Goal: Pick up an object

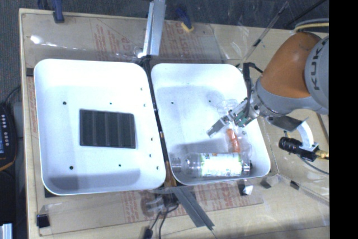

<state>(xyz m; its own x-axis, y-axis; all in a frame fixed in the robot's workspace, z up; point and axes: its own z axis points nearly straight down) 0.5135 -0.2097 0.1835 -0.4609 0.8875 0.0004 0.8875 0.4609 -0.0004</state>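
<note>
- One object matters most here: a clear plastic bottle (210, 165) w/ a white label, lying on its side along the near wall of the right bin (184, 78). Long axis runs approx. left–right, parallel to that wall; which end carries the cap cannot be told.
- Just behind the bottle's right end: a small orange item (233, 140), elongated, long axis approx. near–far, i.e. across the bottle's axis. Identity not clear.
- Directly above the orange item: the gripper (224, 123), hanging over the right-centre of the right bin, arm (291, 75) entering from the right. One grey finger (215, 129) angles down-left. Whether the fingers are spread or closed cannot be told at this res.; nothing is seen between them.
- Key relation: both candidates lie nearward of the tool. The orange item sits almost under it, slightly right; the bottle sits further nearward, against the wall.
- Judgement: the orange item is the shorter reach. The bottle would need the fingers to close across its left–right axis, w/ little room beside the wall.
- Further back, by the tool: a faint clear, crumpled-looking thing (228, 104) on the bin floor; hard to make out.
- Left bin (50, 78): holds a dark ribbed rectangle (107, 129), well apart from the tool.
</note>
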